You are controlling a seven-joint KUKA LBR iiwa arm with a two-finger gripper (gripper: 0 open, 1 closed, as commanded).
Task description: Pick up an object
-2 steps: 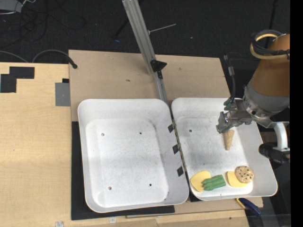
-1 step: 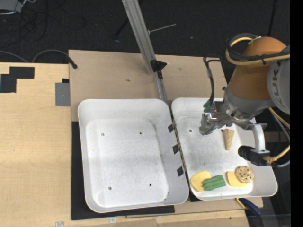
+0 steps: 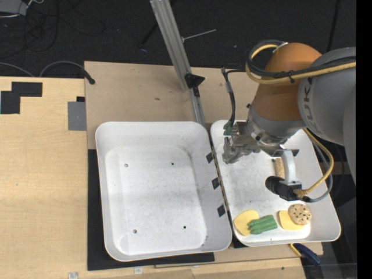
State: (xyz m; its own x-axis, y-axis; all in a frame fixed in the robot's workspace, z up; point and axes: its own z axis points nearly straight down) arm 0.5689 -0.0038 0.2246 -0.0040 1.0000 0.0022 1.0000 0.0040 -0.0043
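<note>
My gripper (image 3: 231, 150) hangs over the upper left part of the right bin (image 3: 328, 232), close to the wall between the two bins. Nothing is visible in its grasp. Along that bin's front edge lie a yellow piece (image 3: 244, 220), a green ridged piece (image 3: 263, 224) resting partly on it, and a brown speckled cookie (image 3: 299, 213) on top of another yellow piece (image 3: 288, 221). These objects sit well below and to the right of the gripper. A small tan piece (image 3: 279, 168) shows beside the wrist, partly hidden by the arm.
The left bin (image 3: 103, 156) lies to the left of the gripper, its floor showing only a few dark specks. A slanted metal rail (image 3: 174, 45) rises behind the bins. Black clips (image 3: 215, 182) join the two bins. Cables loop around the orange wrist band (image 3: 285, 80).
</note>
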